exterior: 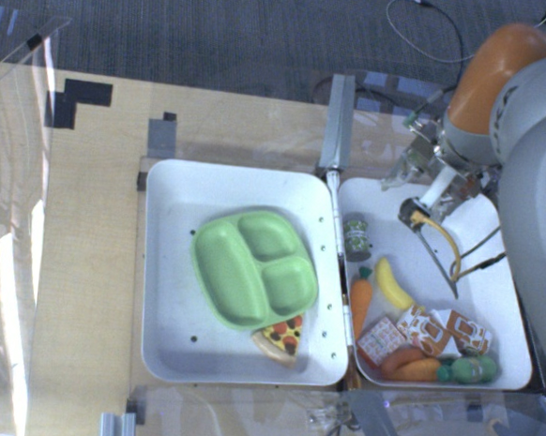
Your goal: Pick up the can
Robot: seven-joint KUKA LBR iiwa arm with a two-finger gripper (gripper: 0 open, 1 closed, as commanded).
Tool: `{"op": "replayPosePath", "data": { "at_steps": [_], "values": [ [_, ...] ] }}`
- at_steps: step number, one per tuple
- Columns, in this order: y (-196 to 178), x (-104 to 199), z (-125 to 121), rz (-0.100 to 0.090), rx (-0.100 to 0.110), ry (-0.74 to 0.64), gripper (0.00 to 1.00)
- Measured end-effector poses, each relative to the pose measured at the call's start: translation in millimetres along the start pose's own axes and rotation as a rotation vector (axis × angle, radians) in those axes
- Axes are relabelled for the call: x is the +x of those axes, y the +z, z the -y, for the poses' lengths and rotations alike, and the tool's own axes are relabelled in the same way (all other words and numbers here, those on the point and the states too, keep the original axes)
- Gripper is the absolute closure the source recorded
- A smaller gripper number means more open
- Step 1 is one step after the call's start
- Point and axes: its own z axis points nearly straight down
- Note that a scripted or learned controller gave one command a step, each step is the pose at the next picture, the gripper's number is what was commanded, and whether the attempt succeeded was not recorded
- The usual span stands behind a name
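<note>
Right bin (pixel 375 205): arm (pixel 533 139) aslant, beyond can (pixel 356 236)

Left bin (pixel 159 288) lies at 9 o'clock of the right bin (pixel 481 304), walls touching.

Left bin: divided plate (pixel 255 267) at centre; pizza slice (pixel 280 340) at the plate's 5 o'clock, touching its edge.

Right bin: can (pixel 355 236) beside the 9 o'clock wall; banana (pixel 392 286) at the can's 4 o'clock; carrot (pixel 359 304) just beside the banana, at its 8 o'clock; cartons (pixel 433 330) clustered toward 6 o'clock.
</note>
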Motion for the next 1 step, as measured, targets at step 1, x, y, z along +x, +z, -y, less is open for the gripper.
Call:
{"op": "replayPosePath", "data": {
  "at_steps": [1],
  "values": [
    [97.9,-44.5,25.0,-0.003,-0.003,0.158,0.0]
  ]
}}
